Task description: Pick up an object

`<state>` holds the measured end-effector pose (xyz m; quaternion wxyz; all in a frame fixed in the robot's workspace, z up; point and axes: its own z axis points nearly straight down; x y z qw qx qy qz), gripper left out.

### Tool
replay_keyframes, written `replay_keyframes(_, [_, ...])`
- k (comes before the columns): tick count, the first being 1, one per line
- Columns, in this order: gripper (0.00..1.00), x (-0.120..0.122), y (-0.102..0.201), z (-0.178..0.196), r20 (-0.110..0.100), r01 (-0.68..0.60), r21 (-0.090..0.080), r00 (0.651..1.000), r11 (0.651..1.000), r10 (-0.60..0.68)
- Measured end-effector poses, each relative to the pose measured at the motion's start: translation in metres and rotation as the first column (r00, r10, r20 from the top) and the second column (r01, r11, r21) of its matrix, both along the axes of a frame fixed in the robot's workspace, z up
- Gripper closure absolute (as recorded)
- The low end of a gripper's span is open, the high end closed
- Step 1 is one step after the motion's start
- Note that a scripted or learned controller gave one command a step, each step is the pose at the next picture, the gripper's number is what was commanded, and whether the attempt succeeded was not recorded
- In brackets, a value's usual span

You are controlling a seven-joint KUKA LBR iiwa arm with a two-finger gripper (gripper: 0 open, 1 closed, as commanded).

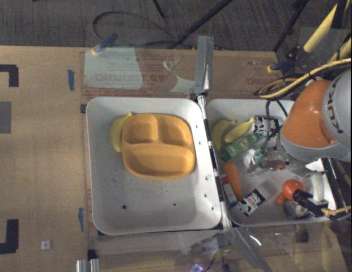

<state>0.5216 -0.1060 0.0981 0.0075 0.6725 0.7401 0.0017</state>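
- The left bin (99, 169) has bare floor along its near and left sides. An orange tray (158, 146) fills its far half, and a yellow piece (116, 134) shows at the tray's left edge.
- The right bin (267, 207) is crowded, with only a small bare patch near its front wall.
- The arm (320, 118) hangs over the right bin's far right part and hides what lies under it.
- The gripper (267, 162) is low in the middle of the right bin. Whether it is open or closed cannot be told, and nothing is seen held.
- A green bottle (239, 146) lies just left of the gripper, with a banana (239, 130) beyond it, close to the far wall.
- A carrot (233, 179) lies along the wall between the bins, and a carton (250, 202) sits at its near end.
- An orange ball (292, 188) lies near the gripper's right, towards the front wall.
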Motion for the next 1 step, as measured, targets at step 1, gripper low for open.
replay_keyframes(1, [1.0, 0.0432, 0.0724, 0.1467, -0.01, -0.098, 0.007, 0.995, 0.995, 0.098])
